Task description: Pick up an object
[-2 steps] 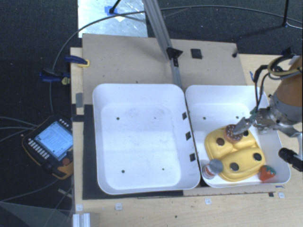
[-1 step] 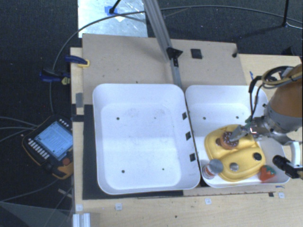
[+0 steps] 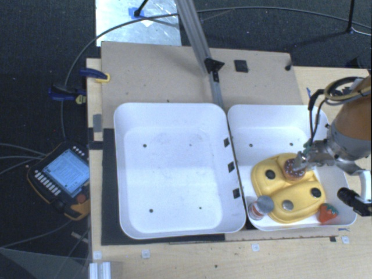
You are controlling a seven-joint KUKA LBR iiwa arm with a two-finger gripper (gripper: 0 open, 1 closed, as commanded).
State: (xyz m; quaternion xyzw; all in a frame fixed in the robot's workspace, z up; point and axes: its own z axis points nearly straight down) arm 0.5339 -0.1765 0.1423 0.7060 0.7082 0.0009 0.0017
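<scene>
The arm reaches in from the right, its orange band above the wrist, and its end effector sits low over the right bin. The tip is down on the yellow toy — a lumpy, flat plastic piece with dark holes in its top — right at a small round reddish spot near the toy's upper edge. Whether the end effector is spread or closed cannot be told at this angle; the tip is too small and blurred, and nothing can be seen clamped in it.

The yellow toy lies in the lower half of the right bin, toward the near wall. Just beside its lower left corner rests a small grey ball, touching a little red-and-white piece in the bin's near left corner. At the toy's lower right, against the near right corner, sits a red strawberry with a green top.

The left bin stands side by side with the right one, their rims touching along the middle. Both rest on a tan table. Off the table's left edge, on the dark floor, lies a pendant with a lit blue screen, cables trailing around it.
</scene>
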